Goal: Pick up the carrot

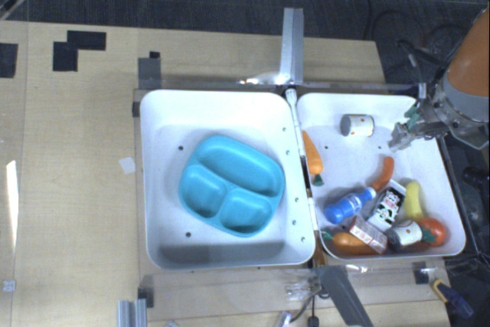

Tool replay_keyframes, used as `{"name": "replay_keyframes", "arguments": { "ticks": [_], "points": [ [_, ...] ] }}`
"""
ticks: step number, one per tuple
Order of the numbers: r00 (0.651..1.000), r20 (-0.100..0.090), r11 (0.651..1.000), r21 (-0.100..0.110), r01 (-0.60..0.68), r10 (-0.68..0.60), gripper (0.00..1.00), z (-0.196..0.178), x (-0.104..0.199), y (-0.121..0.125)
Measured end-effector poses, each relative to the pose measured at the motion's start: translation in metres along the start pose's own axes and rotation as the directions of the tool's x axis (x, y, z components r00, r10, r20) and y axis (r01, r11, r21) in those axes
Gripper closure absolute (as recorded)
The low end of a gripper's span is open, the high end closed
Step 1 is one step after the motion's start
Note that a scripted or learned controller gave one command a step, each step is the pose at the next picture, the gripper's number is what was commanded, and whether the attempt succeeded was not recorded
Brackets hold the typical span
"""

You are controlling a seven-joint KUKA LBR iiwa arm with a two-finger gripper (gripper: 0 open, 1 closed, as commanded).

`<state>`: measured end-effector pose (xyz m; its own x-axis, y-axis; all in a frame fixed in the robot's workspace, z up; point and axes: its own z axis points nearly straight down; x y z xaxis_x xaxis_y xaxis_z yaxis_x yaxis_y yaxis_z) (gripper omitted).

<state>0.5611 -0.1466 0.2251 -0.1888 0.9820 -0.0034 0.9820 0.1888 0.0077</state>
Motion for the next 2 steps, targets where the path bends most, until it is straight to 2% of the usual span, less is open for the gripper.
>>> {"name": "replay_keyframes", "arguments": {
  "ticks": [1,2],
  "points": [
    [1.000,-0.001,1.000,-0.006,0.008,-0.008,1.00,0.134,0.069,-0.049],
    [0.999,0.000,0.999,0.000,0.044,-0.044,1.00,0.025,0.041,-0.021]
  ]
}}
